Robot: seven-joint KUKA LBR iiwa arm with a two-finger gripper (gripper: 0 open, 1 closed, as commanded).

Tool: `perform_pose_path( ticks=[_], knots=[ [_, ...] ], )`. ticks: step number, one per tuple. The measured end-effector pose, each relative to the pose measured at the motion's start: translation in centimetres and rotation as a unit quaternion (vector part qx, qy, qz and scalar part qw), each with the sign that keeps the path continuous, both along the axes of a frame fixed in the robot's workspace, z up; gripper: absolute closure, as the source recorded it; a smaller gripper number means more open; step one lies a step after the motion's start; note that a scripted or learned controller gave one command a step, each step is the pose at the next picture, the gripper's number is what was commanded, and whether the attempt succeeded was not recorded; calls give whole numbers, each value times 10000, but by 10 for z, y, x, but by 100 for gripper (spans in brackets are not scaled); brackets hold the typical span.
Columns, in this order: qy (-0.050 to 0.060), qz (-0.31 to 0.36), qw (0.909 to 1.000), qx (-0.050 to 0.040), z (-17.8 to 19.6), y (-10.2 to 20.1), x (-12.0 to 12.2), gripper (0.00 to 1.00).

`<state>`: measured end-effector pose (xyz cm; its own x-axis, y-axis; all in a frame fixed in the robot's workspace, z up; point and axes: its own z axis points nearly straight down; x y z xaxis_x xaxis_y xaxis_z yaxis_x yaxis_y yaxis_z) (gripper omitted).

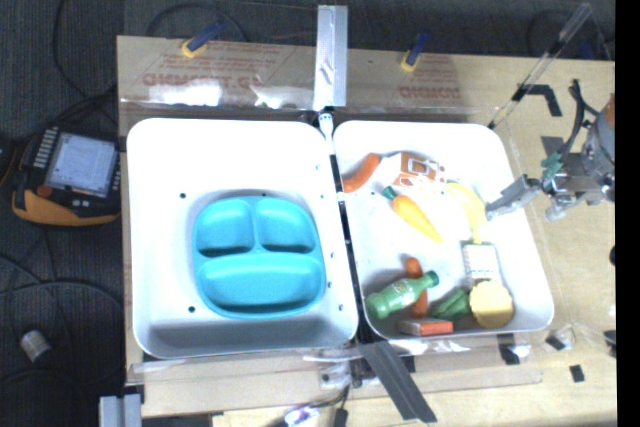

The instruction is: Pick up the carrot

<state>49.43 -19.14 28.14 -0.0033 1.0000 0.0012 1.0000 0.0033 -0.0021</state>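
The blue divided tray [260, 253] sits alone in the left bin [150, 215]. In the right bin [500, 155] the carrot [414, 214] lies slanted near the middle, apart from a red-orange sausage-like piece [360, 172] to its upper left and just beside a banana [466, 205]. A green bottle [400, 293] crowds the front. The gripper [572, 183] hangs past the bin's right wall; whether its fingers are spread cannot be told. The likely risk: the close, similarly coloured neighbours get nudged or taken instead.

Reddish printing runs along the clear sheet [210, 75] at the far edge of the bench [580, 335], but it is too faint to read.
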Motion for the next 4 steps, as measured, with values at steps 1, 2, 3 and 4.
perform_pose_path(
  ticks=[1, 2, 3, 4],
  knots=[
    [-1, 895, 9960, 3, -95, 32, 39, 0],
    [-67, 1082, 9941, -30, -191, 79, 81, 0],
    [-74, 1083, 9941, -7, -181, 81, 82, 100],
    [-5, 1720, 9851, -2, -76, 173, 100, 100]
  ],
)
